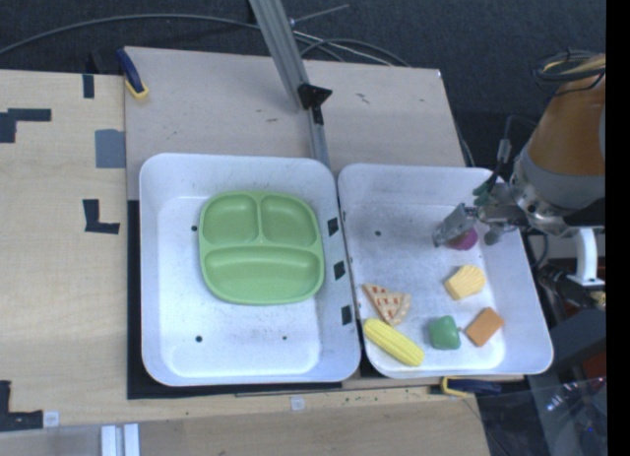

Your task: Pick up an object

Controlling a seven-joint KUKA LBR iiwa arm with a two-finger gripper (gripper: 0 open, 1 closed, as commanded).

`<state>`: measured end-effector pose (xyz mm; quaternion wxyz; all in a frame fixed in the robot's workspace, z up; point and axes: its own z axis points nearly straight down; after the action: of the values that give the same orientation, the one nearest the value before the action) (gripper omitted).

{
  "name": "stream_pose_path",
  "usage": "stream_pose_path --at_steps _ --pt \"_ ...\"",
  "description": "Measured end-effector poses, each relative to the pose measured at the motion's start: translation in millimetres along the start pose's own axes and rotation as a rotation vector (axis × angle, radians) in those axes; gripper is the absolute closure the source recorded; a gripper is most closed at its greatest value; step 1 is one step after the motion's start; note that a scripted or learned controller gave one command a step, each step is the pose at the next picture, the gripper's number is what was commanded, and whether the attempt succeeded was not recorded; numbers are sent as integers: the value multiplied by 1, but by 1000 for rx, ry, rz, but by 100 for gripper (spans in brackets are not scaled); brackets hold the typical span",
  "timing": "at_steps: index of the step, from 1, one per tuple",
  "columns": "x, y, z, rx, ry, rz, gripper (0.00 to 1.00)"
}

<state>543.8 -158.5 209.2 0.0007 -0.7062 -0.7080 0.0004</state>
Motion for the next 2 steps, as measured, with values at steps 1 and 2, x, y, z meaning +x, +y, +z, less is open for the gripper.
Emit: stream_pose_path --at_steps 1,2 --pt "0 0 0 0 0 0 0" --pt "6 5 61 6 0 0 0"
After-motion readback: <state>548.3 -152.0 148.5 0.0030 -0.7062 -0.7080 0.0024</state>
